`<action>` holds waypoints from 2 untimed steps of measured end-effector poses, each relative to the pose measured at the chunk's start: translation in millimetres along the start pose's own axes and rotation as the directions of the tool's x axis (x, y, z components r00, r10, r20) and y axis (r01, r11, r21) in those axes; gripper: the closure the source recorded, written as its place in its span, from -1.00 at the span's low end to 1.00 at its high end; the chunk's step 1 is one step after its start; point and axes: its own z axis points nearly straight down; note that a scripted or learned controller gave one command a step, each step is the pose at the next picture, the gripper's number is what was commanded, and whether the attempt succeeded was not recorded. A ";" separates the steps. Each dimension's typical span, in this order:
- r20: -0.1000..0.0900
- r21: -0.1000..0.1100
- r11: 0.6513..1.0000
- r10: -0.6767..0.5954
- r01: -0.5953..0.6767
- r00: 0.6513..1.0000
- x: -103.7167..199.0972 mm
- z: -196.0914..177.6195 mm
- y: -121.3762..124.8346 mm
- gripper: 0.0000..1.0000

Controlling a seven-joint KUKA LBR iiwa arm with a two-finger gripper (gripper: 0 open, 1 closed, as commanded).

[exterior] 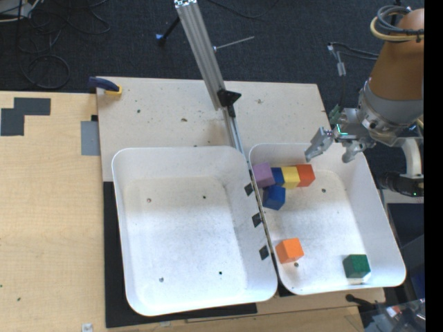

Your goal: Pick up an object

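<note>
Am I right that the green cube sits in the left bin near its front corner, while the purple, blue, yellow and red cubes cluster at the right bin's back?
Not quite. The camera view shows the green cube in the right bin, near its front right corner, not in the left bin. The rest holds: the purple cube, blue cube, yellow cube and red cube cluster at the right bin's back.

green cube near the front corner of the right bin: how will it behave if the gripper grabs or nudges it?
The green cube looks like a rigid block with flat faces, so it probably slides rather than rolls. It sits by the right bin's sloped wall, so a nudge may wedge it there. It stands apart from the orange cube, so approach seems uncluttered.
</note>
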 end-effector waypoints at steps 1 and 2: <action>0.000 0.005 1.000 0.000 0.000 1.000 -2.6 46.7 -7.0 -1.00; -0.001 0.006 1.000 0.001 -0.001 1.000 -5.2 99.4 -17.6 -1.00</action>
